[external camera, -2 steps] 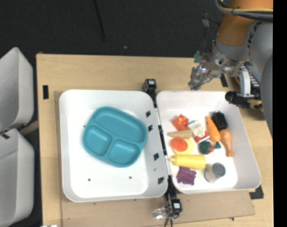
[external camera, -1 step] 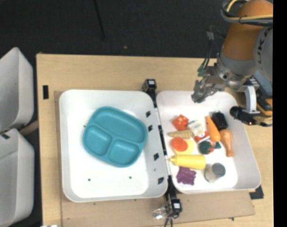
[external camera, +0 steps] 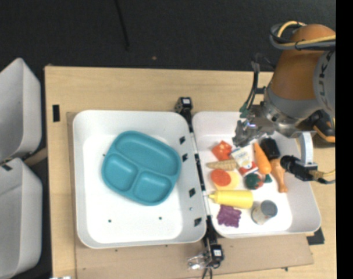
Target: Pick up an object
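Smooth teal tray (external camera: 142, 167), three moulded sections, sits mid left bin (external camera: 83, 156). Glossy plastic toys crowd the right bin (external camera: 304, 214): yellow bottle (external camera: 233, 198), tapered carrot (external camera: 261, 157), bumpy purple grapes (external camera: 228, 215). The gripper (external camera: 246, 131) hovers near the far edge, above the pile; its opening can't be judged.

Toys (external camera: 241, 179) crowd the right bin (external camera: 301, 214); open floor rings the teal plate (external camera: 142, 167).
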### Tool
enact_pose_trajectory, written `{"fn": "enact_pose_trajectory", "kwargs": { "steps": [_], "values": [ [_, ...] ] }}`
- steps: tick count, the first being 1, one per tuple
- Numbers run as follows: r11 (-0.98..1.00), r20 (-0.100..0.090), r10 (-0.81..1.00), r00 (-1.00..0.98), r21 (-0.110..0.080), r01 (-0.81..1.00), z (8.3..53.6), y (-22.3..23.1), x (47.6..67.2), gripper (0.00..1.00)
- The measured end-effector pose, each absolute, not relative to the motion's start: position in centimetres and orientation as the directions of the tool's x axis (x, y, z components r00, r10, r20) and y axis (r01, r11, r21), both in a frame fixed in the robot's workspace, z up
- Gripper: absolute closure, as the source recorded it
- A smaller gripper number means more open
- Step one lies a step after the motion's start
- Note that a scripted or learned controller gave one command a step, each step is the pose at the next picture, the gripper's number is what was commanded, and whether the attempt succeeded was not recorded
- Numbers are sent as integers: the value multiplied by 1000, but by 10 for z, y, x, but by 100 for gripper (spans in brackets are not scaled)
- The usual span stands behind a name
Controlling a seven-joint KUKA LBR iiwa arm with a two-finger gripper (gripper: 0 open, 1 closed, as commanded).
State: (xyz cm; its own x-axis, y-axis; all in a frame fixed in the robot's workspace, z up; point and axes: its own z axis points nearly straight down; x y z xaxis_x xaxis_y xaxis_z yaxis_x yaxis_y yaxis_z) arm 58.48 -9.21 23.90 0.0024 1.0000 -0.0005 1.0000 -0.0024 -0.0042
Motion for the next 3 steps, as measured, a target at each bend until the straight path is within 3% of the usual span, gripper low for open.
{"fn": "enact_pose_trajectory", "kwargs": {
  "steps": [1,2,3],
  "values": [
    [-2,-1,1000,2,-5,1000,231,-90,528,100],
    [3,0,1000,-3,-1,1000,245,-76,517,100],
    [-1,-1,1000,1,-1,1000,240,-93,507,100]
  ]
}}
